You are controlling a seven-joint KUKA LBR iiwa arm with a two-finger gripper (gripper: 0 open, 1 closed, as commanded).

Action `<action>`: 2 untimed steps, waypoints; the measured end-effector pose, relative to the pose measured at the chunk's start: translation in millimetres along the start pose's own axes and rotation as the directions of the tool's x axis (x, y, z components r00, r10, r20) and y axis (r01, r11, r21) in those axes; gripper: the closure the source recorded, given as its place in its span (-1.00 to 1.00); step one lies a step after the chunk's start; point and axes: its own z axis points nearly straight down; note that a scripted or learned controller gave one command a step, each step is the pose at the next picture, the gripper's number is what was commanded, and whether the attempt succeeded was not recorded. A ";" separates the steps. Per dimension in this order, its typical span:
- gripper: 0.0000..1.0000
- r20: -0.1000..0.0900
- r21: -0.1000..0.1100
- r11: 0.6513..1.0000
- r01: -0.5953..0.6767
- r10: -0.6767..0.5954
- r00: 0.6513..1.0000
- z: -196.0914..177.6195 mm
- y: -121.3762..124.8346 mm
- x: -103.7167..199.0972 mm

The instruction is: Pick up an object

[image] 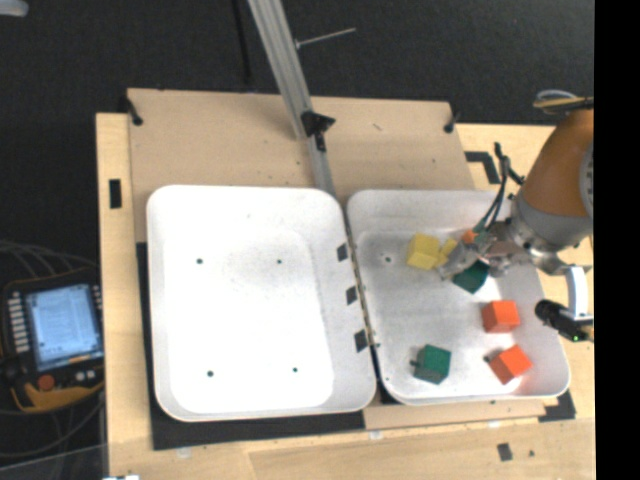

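My gripper (466, 259) reaches down into the right bin (400, 388) from the right, its tip between a yellow block (425, 252) and a dark green block (470, 278). The green block lies right under the tip, partly covered by it. A small orange piece (468, 237) peeks out beside the wrist. Two orange blocks sit further toward the front: one (501, 315) near the right wall, another (511, 363) by the front right corner. A second green block (432, 363) lies near the front of the bin.
The left bin (240, 298) lies beside the right one, with a hinge strip between them. A metal pole (285, 63) rises from behind the bins. A teach pendant (55, 333) rests off the bench at the left.
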 end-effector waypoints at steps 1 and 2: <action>1.00 -0.001 -0.008 1.000 -0.004 0.004 1.000 -14.1 2.1 -0.6; 1.00 -0.005 -0.003 1.000 0.006 -0.006 1.000 -78.6 5.1 1.0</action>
